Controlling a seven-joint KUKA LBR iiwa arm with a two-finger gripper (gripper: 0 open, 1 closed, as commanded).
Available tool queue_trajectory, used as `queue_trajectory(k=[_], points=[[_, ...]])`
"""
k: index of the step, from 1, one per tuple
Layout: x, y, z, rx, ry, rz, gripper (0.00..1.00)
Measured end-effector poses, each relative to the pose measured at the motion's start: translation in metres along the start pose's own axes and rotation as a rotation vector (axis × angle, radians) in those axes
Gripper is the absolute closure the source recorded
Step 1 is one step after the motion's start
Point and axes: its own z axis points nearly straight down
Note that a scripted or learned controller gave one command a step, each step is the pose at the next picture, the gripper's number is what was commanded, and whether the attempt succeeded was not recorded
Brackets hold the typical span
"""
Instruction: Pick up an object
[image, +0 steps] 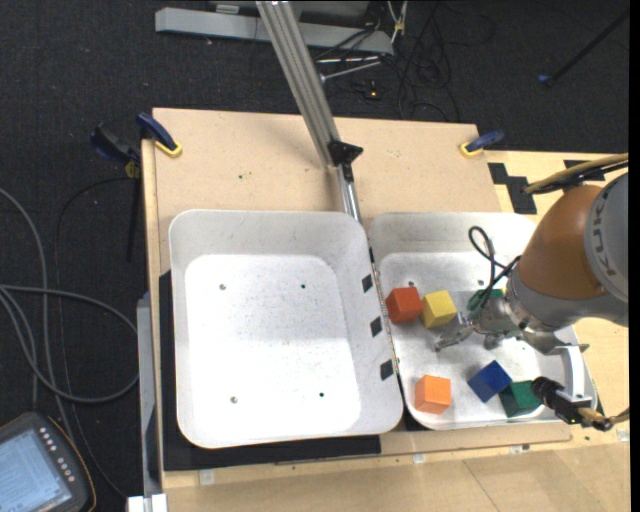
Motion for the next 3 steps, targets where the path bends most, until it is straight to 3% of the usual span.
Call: queue_trajectory(k=[1,3], points=[[0.000,0.001,-0.011,-0.004,-0.001,0.000,1.00],[-0.005,0.017,-0.102,-0.007,-0.002,-0.003,1.00]])
